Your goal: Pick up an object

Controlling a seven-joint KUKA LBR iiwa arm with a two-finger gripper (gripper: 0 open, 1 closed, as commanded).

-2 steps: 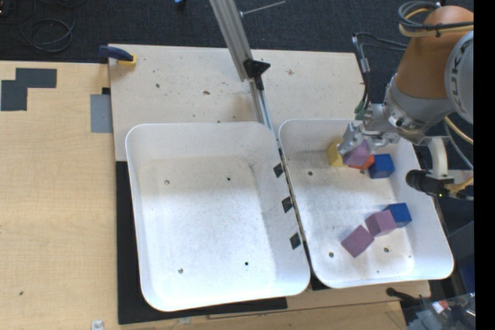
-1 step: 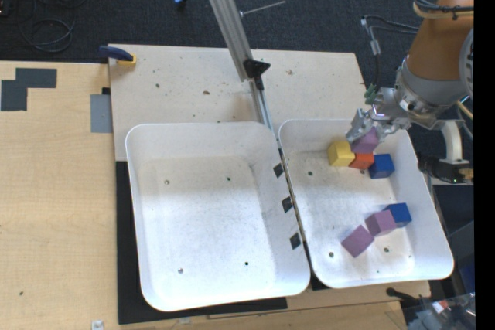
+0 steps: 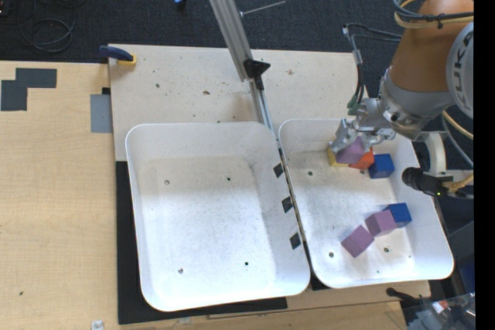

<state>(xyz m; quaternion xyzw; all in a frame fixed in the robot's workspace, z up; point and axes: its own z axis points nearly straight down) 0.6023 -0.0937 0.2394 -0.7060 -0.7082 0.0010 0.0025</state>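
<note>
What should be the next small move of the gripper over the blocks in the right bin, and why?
Probably a short descent. The gripper sits at a tight cluster in the right bin: purple block, orange block, blue block. Whether it grips one is unclear, so lower and close before lifting.

Lab: cabled floor (image 3: 46, 4), test bench (image 3: 186, 89)

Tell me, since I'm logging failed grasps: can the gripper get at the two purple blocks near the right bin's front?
Probably yes. The purple blocks lie uncovered on the right bin floor, a blue block touching one end; the gripper is over the cluster farther back.
</note>
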